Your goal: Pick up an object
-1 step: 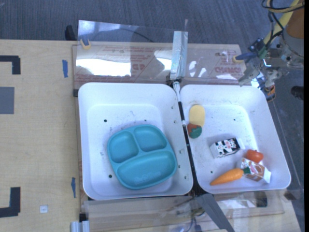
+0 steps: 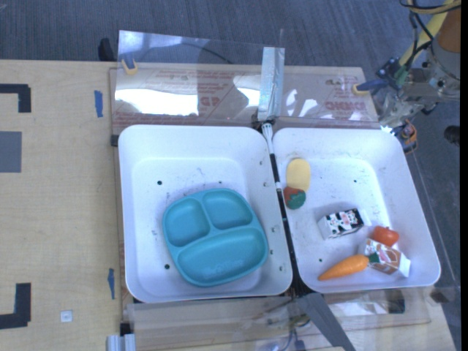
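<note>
Reaching from the claw (image 2: pixel 404 115) (grip state unclear) — the orange plastic carrot (image 2: pixel 344 268) may slip, lying against the packet (image 2: pixel 386 259).

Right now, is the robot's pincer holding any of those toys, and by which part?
It cannot be told for sure: the pincer sits at the far right corner, outside the right bin, too cluttered to read. The carrot and cow-print box lie untouched.

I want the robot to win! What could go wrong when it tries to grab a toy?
1. The carrot touches the little bottle by the bin's wall, so a grab there might catch both or bump the wall.
2. The yellow toy sits against the divider, leaving little room.
3. The cow-print box lies tilted, so it might slip.
</note>
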